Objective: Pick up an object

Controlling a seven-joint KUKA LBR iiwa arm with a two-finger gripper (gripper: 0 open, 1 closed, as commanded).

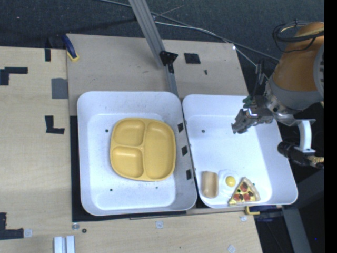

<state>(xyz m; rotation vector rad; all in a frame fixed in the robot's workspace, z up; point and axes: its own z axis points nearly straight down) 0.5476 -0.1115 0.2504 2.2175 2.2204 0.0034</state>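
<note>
Looking at my feed right now, I'd say the pick hasn't really started paying off yet. My gripper (243, 124) is hanging over the far part of the right bin (274, 157), up by its right side, and it's just a dark blob from this angle, so I honestly can't tell how the jaws stand or how wide they are. What I can say is that nothing shows between them, so I'm not counting anything as grabbed.

All the candidates in that bin are bunched along the near edge: a little tan bread-looking piece (209, 184) on the left, a fried egg toy (229, 181) just beside it, and a pizza slice (244, 192) just right of that, touching or nearly touching the egg. They're well apart from the gripper, with bare white bin floor between.

Over in the left bin (92, 141) there's a yellow divided plate (142, 148) sitting flat in the middle, a long way from the arm.

So my read: nothing done so far. What's left is basically everything, meaning moving toward the near edge, coming down on one of those small pieces, closing, and lifting. The three sit close together, which I figure could make a clean grab fiddly.
</note>
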